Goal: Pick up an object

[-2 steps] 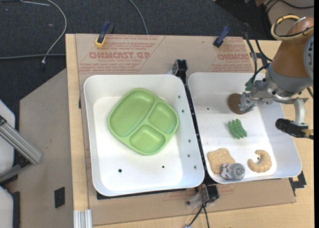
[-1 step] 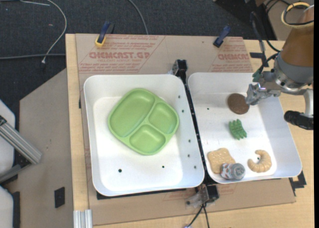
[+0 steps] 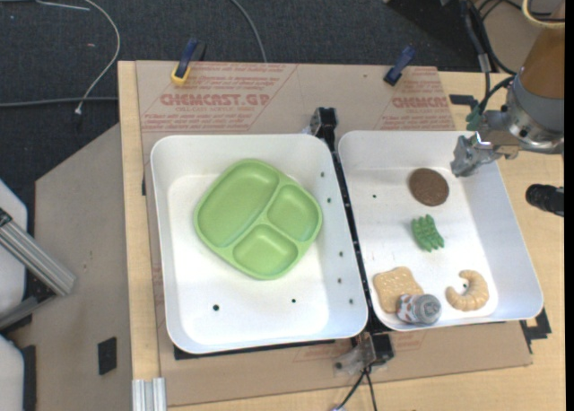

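Seen from the fixed overhead camera, the gripper hung over the far right corner of the right bin, gripping nothing; whether it was released or clenched could not be told. The nearest candidate, a flat, round brown disc, lay just to its left and slightly nearer the camera, with no long axis to favour. Nearer still sat a ridged green piece, its length running far to near. Along the near edge of that bin lay a tan, cracker-like square, a small grey can on its side and a curled, beige, shrimp-like piece. The left bin held a smooth, green, three-compartment plate. Both bins rested on a cardboard-covered surface.
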You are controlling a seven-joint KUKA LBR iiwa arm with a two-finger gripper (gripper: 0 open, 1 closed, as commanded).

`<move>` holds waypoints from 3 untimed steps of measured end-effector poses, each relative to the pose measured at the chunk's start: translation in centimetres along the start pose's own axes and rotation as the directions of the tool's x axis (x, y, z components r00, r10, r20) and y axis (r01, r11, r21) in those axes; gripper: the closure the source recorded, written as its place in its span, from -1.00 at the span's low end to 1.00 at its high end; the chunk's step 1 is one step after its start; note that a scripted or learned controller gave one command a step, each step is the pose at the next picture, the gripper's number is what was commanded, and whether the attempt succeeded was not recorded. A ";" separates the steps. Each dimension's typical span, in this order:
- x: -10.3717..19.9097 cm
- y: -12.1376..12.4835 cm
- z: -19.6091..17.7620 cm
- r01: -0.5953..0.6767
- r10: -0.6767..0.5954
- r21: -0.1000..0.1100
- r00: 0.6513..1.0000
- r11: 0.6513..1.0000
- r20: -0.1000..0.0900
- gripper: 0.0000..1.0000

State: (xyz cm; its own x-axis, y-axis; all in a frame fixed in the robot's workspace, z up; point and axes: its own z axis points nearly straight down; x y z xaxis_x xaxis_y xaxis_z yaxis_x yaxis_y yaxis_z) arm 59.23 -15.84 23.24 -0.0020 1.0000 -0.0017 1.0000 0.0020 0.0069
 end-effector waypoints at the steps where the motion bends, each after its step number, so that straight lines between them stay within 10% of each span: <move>1: 6.2 0.9 -0.6 0.005 -0.005 0.003 1.000 1.000 -0.003 1.00; 3: 15.6 2.7 1.1 0.004 -0.004 0.006 1.000 1.000 -0.003 1.00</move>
State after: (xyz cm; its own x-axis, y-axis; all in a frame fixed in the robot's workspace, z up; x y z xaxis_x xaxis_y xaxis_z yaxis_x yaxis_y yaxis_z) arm 61.95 -0.21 22.17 -0.0057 1.0000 0.0016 1.0000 0.0057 0.0013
